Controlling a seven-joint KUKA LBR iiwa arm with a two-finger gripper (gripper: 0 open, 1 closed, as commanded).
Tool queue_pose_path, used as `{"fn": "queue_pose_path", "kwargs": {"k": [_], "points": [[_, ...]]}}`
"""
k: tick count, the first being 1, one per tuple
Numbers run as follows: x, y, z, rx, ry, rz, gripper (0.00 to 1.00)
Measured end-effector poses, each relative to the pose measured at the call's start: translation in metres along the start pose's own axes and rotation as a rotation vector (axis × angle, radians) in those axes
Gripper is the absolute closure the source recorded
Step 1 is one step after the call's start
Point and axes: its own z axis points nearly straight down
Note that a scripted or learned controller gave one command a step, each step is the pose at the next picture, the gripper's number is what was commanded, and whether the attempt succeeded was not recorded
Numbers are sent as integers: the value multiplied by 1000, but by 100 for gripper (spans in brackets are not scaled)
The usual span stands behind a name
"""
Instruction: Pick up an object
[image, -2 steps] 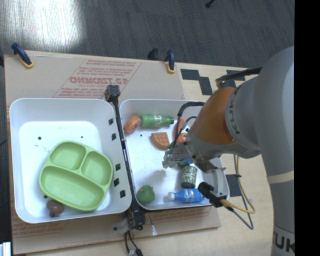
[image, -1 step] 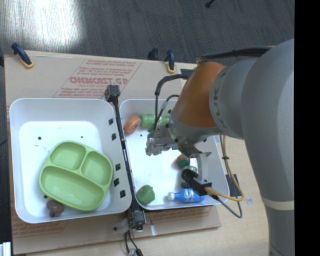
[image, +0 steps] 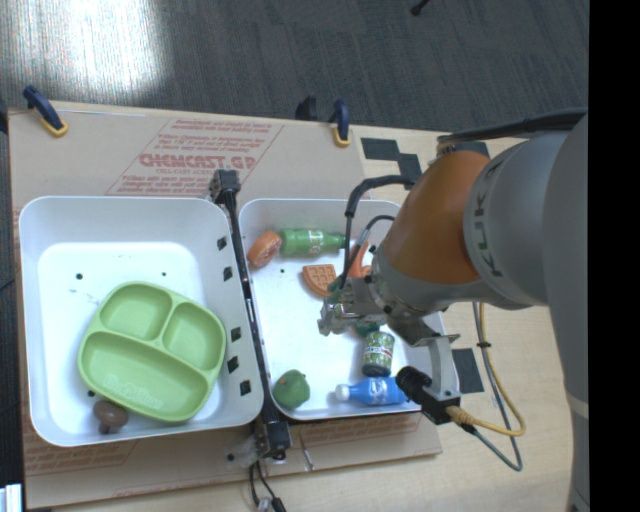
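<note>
Gripper (image: 345, 318): low inside the right bin, beneath the grey arm and its orange band; whether its fingers are apart or together cannot be told, and no object shows between them.
Waffle (image: 319, 278): brown, just beyond the gripper's upper left.
Small jar (image: 378, 352): dark with a green label, just beside the gripper, toward the near wall.
Blue bottle (image: 371, 392): lying on its side against the near wall.
Green round fruit (image: 292, 388): near corner, beside the divider.
Green bottle (image: 311, 240): lying along the far wall, an orange piece (image: 264, 248) at its left end.
Right bin (image: 285, 330): white, shallow.
Left bin (image: 60, 260): holds a green divided plate (image: 152, 350); a brown lump (image: 110, 416) sits at its near edge.
</note>
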Motion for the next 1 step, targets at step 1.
{"fn": "queue_pose_path", "kwargs": {"k": [1], "points": [[0,1,-10,-2,0,-5,100]]}}
